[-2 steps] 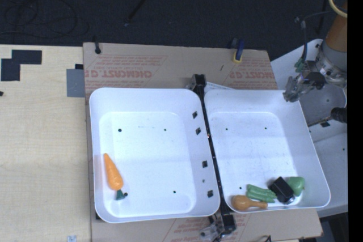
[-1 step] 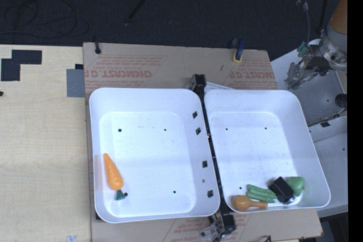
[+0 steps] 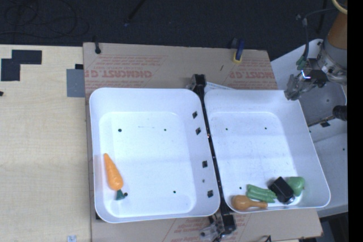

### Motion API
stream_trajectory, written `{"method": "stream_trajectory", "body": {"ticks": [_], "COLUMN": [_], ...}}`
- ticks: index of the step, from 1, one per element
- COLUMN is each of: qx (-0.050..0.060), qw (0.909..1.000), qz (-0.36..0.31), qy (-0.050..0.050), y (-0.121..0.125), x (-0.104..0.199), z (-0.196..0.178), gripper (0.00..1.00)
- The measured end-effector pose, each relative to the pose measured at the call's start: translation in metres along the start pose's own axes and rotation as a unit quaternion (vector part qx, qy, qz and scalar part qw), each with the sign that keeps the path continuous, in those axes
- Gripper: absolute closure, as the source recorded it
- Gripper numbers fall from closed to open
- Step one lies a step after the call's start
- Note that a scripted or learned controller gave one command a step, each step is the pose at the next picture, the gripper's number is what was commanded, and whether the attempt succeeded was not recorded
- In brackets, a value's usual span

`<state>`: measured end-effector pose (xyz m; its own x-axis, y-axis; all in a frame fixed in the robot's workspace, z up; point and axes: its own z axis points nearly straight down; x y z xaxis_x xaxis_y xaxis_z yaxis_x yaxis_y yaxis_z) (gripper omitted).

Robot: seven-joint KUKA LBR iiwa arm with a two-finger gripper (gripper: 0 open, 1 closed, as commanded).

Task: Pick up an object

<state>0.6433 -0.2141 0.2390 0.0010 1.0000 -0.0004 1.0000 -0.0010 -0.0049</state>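
Note:
An orange toy carrot [image 3: 113,172] with a small green top lies near the front left corner of the left bin [image 3: 147,103]. In the right bin [image 3: 258,103], along its front wall, sit an orange pear-shaped toy [image 3: 248,203], a green pea pod [image 3: 261,194], a black block [image 3: 282,189] and a green leafy piece [image 3: 296,183], bunched close together. My gripper [image 3: 294,88] hangs at the far right, above the back right corner of the right bin, well away from all the objects. Nothing shows between its tips.
Both bins rest on a brown cardboard sheet [image 3: 170,65] on a light wooden bench. A blue and yellow clamp [image 3: 239,50] stands at the cardboard's back edge. A black divider strip [image 3: 204,139] runs between the bins. Cables lie on the dark floor behind.

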Motion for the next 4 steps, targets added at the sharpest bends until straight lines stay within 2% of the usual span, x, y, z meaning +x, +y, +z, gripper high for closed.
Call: {"method": "stream_trajectory", "body": {"ticks": [1, 2, 3, 4], "qx": [-0.003, 0.0, 0.002, -0.006], "qw": [1.0, 1.0, 1.0, 1.0], "qz": [-0.003, 0.001, 0.0, 0.0], "qy": [0.001, 0.0, 0.001, -0.001], "y": [0.001, -0.02, -0.001, 0.001], "x": [0.076, 0.026, 0.0, -0.001], "z": [-0.058, -0.037, 0.053, -0.041], "gripper": [1.0, 1.0, 1.0, 1.0]}}
